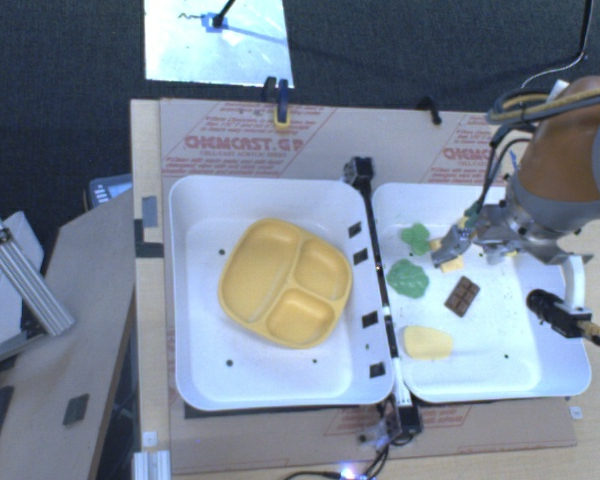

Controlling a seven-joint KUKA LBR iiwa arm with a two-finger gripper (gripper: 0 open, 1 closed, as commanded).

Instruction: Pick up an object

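Right now the claw (452,251) hangs low in the right bin (540,373), its grip state impossible to tell, over a small yellow piece (450,262), with the chocolate bar (462,295) just below-right.

The divided tray (285,282) lies in the left bin (195,298). In the right bin (555,368), 5 small items lie left of centre.

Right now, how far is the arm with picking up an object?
Done: the gripper is low in the right bin, near a small yellow piece and two green pieces. In hand: nothing visibly lifted. Left: grasping and raising one. The brown block and the yellow tray lie untouched.
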